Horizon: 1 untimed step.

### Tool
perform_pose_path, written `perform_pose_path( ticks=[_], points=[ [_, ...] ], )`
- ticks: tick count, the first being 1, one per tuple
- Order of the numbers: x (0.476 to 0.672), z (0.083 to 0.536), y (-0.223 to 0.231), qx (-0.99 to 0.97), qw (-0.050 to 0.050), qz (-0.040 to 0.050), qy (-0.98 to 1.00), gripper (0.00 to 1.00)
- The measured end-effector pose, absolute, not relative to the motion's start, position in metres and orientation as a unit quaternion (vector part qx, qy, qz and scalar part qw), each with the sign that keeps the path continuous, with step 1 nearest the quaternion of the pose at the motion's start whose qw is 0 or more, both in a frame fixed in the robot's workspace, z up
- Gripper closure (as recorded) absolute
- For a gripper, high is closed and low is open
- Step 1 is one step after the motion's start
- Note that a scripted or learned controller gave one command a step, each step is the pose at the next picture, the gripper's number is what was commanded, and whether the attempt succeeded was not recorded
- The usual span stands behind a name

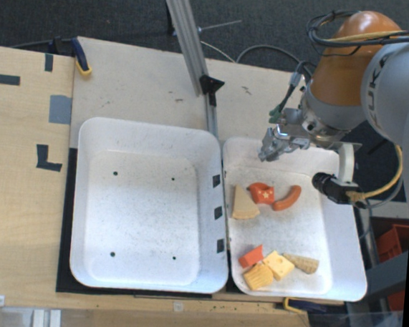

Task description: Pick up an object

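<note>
Food pieces lie in the right bin (342, 230), in two loose groups. Near the middle we see a red tomato-like piece (262, 193) touching a tan wedge (244, 205) on its left, with an orange sausage-shaped piece (287, 198) just beside it on the right. Toward the near edge lie a small red chunk (251, 256), a yellow cube (278, 264), a waffle-textured square (258, 276) and a tan cone-like piece (302, 263), all close together. The left bin (87, 184) sits alongside, touching the right one at their shared rim.

The gripper (269, 154) hangs over the far-left corner of the right bin, apart from every piece and carrying nothing. We cannot tell from this angle how it is set.

For a clean pick we judge the sausage-shaped piece the best target: it has free space on its right and far sides. We would centre the gripper over its middle, turn it across the narrow width, and descend straight. The clustered pieces near the front risk a double contact or a push instead of a grasp.
</note>
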<state>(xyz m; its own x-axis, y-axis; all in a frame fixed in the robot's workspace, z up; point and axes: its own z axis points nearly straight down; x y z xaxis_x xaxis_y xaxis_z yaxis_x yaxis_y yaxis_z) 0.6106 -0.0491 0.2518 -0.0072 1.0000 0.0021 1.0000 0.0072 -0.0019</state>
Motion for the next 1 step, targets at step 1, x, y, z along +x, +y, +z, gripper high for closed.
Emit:
perform_pose_path(
  ticks=[1],
  points=[
    [0.5976,0.2421,0.0134,-0.704,0.002,0.0008,-0.71,1.0]
  ],
)
